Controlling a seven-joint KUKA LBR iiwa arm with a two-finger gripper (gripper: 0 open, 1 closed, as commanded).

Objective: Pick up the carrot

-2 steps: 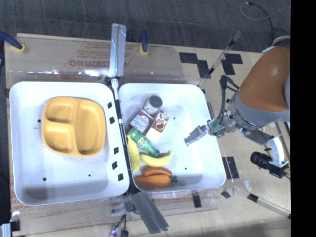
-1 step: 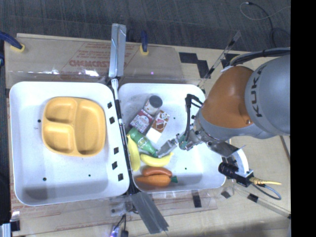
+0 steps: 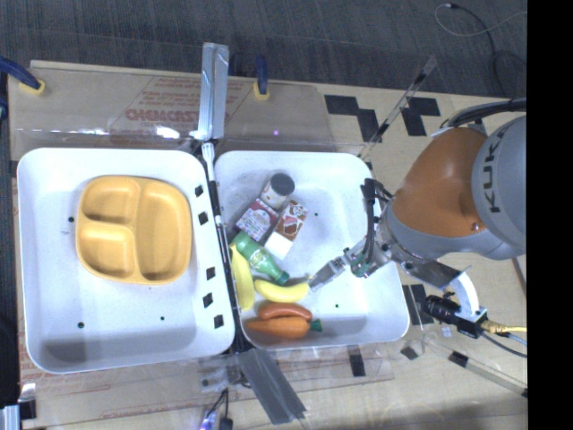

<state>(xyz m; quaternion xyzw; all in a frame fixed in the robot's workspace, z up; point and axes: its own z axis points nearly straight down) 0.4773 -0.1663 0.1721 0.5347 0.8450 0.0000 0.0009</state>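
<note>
Big and round, the robot arm [image 3: 466,195] comes in from the right, grey with an orange band. Its gripper [image 3: 324,274] reaches down into the right bin [image 3: 345,173]. The fingers are thin and close together at the tip, and nothing sits between them. The tip is just beside the end of a banana [image 3: 279,288].

Right at the front wall of that bin lies the carrot [image 3: 279,327], orange with a little green end pointing right. It rests flat on the bin floor. A hot dog [image 3: 285,312] lies on top of its back edge. The gripper tip is near the carrot but not touching it.

Behind the hot dog are two bananas, the short yellow one and a longer one [image 3: 240,278] lying along the left wall. A green bottle [image 3: 260,260] leans across them. Further back are two small cartons [image 3: 258,221] side by side and a can [image 3: 278,189] with a grey top.

On the left, the other bin [image 3: 54,330] holds a yellow plate [image 3: 134,228] with three parts.
</note>
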